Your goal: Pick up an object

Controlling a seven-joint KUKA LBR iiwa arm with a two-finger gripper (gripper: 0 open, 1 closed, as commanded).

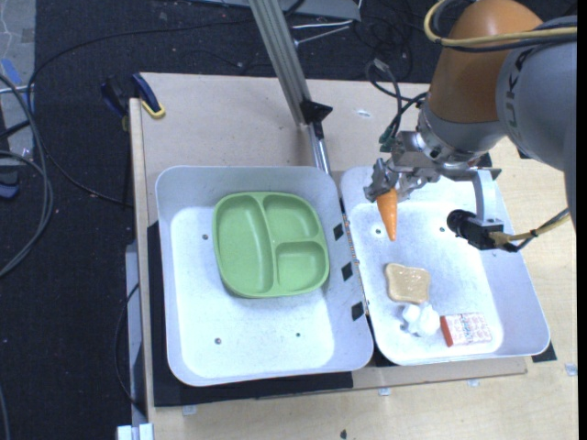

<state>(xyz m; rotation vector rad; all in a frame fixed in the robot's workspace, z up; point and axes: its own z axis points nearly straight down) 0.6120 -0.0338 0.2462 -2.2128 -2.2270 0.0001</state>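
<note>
My gripper (386, 191) hangs over the far left part of the right bin (514, 282), shut on the top of an orange carrot (389, 216). The carrot points down, its tip just above or at the bin floor; contact cannot be told. Nearer the front of that bin lie a tan slice of bread (407, 283), a small white crumpled thing (421, 319) and a red and white packet (466, 329).
The left bin (183, 273) holds a green divided tray (271, 244). A slanted metal pole (286, 58) rises behind the bins. Black clips (350, 269) sit along the seam between the two bins.
</note>
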